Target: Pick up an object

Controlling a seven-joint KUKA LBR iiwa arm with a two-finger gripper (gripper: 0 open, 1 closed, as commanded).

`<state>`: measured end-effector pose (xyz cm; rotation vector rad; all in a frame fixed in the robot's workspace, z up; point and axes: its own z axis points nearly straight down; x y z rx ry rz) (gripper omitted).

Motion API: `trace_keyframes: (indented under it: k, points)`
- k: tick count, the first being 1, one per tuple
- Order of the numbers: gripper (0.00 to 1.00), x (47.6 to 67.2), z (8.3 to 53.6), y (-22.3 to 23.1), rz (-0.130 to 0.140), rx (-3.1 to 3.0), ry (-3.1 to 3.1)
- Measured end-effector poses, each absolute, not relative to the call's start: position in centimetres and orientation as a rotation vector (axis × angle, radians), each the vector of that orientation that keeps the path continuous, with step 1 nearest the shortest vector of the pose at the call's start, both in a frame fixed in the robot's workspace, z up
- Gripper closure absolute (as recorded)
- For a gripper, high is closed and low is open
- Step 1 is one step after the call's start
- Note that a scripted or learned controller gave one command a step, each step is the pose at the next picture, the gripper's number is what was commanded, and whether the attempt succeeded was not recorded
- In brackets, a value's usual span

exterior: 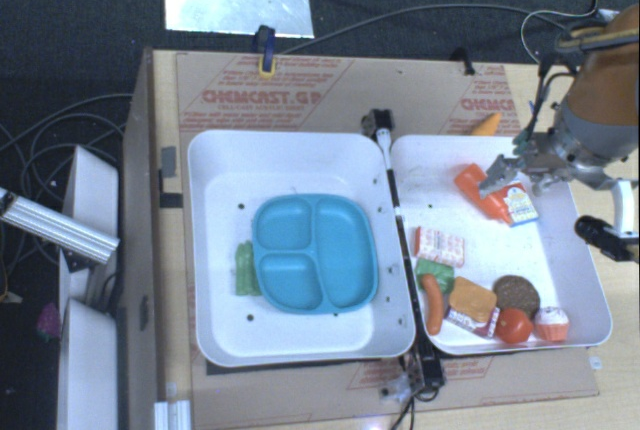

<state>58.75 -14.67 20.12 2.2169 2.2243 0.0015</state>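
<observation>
Camera view. My gripper (500,180): metal fingers spread apart, over the right bin (590,278), tips at the orange carton (478,190), a glossy, boxy piece lying tilted in the bin's far half. Left bin (215,218): smooth blue compartment plate (314,253), flat green piece (245,270) beside it.

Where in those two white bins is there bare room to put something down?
Left bin: bare floor behind the blue divided plate. Right bin: bare patch behind the wafer packet. Crowded along its front, around the tomato and cupcake.
</observation>
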Motion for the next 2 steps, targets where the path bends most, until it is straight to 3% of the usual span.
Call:
trace_keyframes:
  k: [1, 2]
  points:
    - [0.00, 63.0, 8.4, -14.2, 0.002, 2.215, 2.225]
    - [1.00, 63.1, 9.6, -14.3, 0.004, 2.211, 2.226]
